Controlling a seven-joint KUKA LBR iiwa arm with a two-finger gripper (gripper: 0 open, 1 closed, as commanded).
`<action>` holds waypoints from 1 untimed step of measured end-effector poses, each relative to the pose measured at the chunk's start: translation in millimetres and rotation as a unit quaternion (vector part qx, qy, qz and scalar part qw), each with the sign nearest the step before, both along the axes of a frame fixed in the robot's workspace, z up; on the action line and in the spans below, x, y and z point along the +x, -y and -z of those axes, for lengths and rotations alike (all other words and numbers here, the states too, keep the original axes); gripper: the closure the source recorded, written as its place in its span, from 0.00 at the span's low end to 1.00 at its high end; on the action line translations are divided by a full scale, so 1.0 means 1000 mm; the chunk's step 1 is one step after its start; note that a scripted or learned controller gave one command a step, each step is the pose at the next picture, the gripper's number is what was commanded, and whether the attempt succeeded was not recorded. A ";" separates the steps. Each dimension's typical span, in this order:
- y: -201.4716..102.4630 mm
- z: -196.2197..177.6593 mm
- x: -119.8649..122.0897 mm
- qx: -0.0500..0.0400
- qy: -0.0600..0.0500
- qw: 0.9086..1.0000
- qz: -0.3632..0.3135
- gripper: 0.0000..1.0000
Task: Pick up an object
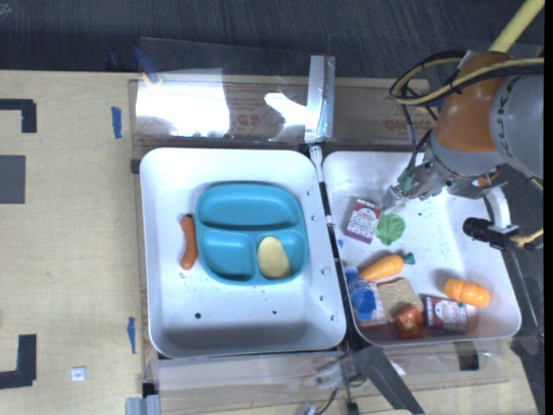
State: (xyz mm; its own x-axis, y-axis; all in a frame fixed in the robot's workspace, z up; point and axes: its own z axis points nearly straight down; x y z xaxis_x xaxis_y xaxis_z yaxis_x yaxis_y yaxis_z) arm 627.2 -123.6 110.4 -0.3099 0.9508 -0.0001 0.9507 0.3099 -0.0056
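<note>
The right bin [484,258] holds several toy foods: a red-and-white packet [362,220], a green leafy piece [391,227], a carrot [383,267], an orange piece [467,293], a blue item [363,302], a slice of bread [399,295], a red tomato-like piece [409,321] and a dark red packet [446,314]. My gripper [404,190] hangs over the bin's back part, just above the green piece and right of the red-and-white packet. Nothing shows between its fingers.
The left bin [164,258] carries a blue divided tray [226,232] with a yellow potato-like piece [274,257] in its lower right compartment. An orange sausage [187,242] lies left of the tray. A clear plastic wall [320,98] stands behind the bins.
</note>
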 end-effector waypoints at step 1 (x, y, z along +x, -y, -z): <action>-0.019 0.019 -0.048 -0.001 0.009 0.999 -0.034 1.00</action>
State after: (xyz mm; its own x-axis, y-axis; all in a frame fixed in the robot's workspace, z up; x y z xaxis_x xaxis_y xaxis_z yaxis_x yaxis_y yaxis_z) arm 579.6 -104.3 91.0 -0.3745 0.9272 -0.0085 0.9271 0.3746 0.0106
